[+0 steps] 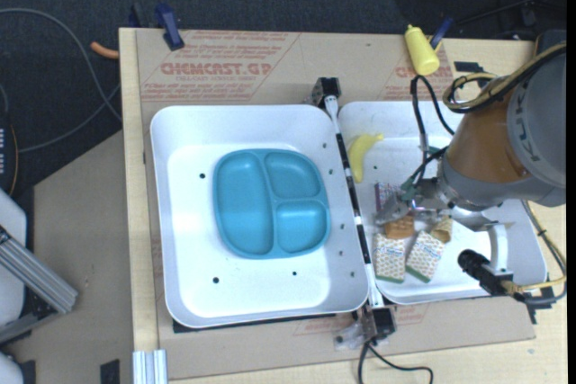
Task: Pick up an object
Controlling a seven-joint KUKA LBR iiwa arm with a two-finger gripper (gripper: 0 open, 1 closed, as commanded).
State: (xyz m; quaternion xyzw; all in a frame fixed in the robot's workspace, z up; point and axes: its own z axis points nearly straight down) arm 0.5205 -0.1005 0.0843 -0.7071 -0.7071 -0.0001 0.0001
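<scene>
Two patterned packets (407,258) lie flat in the right bin (504,279) (front edge), side by side.

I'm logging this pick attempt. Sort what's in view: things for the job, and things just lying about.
For the job:
gripper
small packets beneath it
yellow piece
right bin

Lying about:
blue divided plate
left bin
yellow clamp
blue clamp

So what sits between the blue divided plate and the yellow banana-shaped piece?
In the camera view, bare white floor of the left bin, then the two bins' adjoining rims with a black clamp strip, separate the blue plate from the yellow piece.
</scene>
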